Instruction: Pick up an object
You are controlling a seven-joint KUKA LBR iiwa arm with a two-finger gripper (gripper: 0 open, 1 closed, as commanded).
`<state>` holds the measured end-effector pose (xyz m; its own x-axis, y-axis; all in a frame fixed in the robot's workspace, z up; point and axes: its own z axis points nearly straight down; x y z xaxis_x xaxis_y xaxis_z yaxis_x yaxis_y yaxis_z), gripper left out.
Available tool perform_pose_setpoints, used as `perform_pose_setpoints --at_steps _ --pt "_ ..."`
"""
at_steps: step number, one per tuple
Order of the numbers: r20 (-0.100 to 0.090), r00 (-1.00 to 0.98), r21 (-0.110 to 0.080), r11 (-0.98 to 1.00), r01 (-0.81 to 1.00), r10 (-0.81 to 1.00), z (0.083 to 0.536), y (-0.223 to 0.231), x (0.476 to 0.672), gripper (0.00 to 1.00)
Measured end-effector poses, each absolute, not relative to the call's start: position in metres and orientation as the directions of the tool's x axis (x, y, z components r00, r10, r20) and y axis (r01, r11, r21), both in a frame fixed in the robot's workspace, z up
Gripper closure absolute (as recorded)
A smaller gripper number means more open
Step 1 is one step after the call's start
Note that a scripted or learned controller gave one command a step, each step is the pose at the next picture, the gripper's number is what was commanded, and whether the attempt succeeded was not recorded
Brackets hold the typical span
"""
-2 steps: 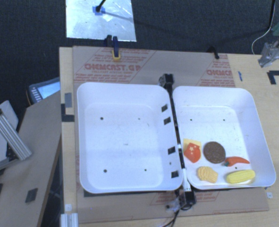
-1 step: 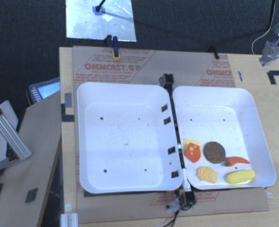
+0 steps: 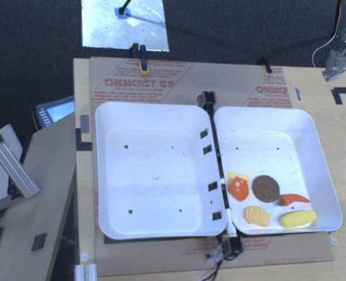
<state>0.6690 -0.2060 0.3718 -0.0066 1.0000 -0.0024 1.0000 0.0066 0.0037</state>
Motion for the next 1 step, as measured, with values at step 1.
perform_pose_setpoints --at_steps 1 --pt "-0.002 -0.007 0.004 0.007 1.0 1.0 0.3791 -0.2059 0.6691 1.0"
